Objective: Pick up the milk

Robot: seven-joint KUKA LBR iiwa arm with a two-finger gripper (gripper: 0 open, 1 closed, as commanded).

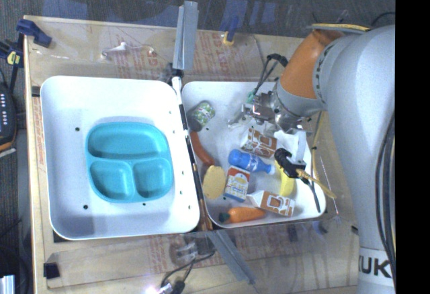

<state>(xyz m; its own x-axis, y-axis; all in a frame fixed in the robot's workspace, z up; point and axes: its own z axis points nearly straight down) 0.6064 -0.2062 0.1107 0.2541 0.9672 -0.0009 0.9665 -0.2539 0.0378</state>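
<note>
Overhead view of the bench with two white bins. The left bin [54, 152] holds a blue divided tray [127, 168]. The right bin [222, 94] is crowded. The arm [349, 84] enters from the right, and its gripper [255, 117] sits over the far half of this bin; whether the claw is released or clenched cannot be told, as wrist and cables cover it. The milk carton [261, 142], brown and white, lies just beside the gripper on its near side, its far end partly hidden and its print too small to read. Touching it on the near side is a blue bottle [248, 162]. Near the front wall lie a similar second carton [275, 203], a small box [236, 185], a carrot [245, 215] and a yellow disc [213, 182]. A sausage [199, 146] and a can [201, 111] lie along the left wall. A yellow item [287, 186] at the right is half covered and hard to make out
</note>
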